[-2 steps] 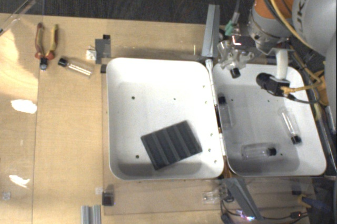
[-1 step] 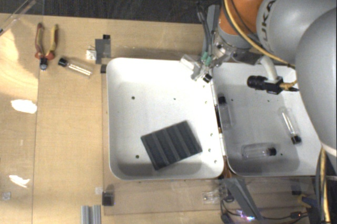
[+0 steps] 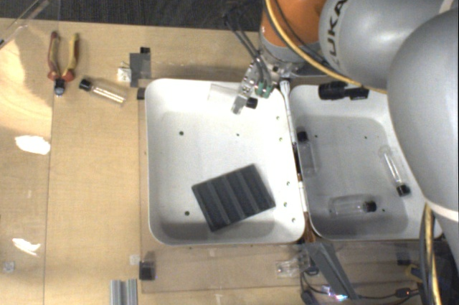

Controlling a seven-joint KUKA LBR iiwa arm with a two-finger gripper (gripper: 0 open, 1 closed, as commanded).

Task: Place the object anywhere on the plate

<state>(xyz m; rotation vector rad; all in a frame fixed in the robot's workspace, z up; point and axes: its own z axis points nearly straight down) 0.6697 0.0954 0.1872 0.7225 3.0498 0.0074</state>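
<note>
Here, a grey arm with an orange band reaches in from 3 o'clock, its gripper [image 3: 246, 97] hanging over the 12 o'clock edge of the left bin [image 3: 154, 174]. Whether the gripper is spread or pressed together cannot be told from this slant, nor whether it carries anything. A faint, clear, pale shape [image 3: 222, 91] lies just beside it at 9 o'clock and may be the object, but it is too washed out to be sure.

The plate [image 3: 234, 196] is a dark, ribbed rectangle, lying tilted on the bin floor towards 6 o'clock, well apart from the gripper.

To do this step well, the arm would likely need to travel from 12 o'clock towards 6 o'clock, stop over the plate's middle, and lower before releasing, so that a round item does not roll off the ribs.

The right bin [image 3: 344, 128] holds three clear vials with black caps: one vial [image 3: 305, 151] along its 9 o'clock wall, a second vial [image 3: 395, 171] near 3 o'clock, and a third vial [image 3: 351, 206] at 6 o'clock. They look light, smooth and prone to rolling.
</note>
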